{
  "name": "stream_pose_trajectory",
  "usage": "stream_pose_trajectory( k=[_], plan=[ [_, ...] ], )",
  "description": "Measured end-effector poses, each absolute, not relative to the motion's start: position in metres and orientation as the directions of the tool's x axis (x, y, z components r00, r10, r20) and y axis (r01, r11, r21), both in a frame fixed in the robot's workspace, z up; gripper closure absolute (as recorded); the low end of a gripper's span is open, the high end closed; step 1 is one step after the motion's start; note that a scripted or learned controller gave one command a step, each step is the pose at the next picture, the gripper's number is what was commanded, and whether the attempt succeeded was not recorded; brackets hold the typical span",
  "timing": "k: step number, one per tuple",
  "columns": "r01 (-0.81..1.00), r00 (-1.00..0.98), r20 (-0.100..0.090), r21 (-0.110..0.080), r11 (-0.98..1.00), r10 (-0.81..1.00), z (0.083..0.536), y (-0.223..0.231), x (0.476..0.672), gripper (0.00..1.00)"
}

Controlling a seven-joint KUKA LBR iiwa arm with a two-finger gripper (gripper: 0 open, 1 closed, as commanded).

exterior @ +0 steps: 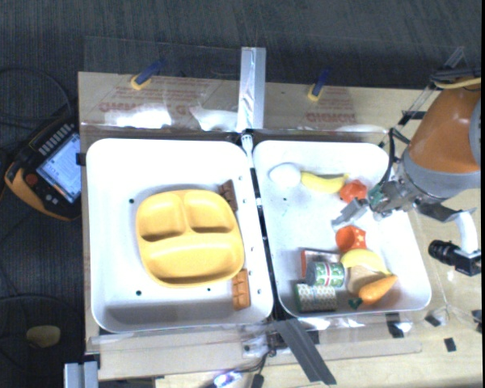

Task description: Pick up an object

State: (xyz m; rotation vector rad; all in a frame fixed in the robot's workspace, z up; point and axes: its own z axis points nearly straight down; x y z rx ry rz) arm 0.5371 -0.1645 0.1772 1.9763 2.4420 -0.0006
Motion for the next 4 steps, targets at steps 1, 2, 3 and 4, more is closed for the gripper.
stream_pose_trajectory(
  k=[1,2,3,4],
  plan=[
    [0.974,-0.226,-0.008,0.013,0.226,0.974,0.09,-0.187,0.52,0.0],
    [0.916,-0.4,-0.01,0.009,0.4,0.917,0.09,-0.125,0.561,0.0],
    [0.981,-0.196,-0.005,0.007,0.196,0.981,0.089,-0.12,0.623,0.0],
    [0.981,-0.196,-0.005,0.007,0.196,0.981,0.089,-0.12,0.623,0.0]
  ],
)
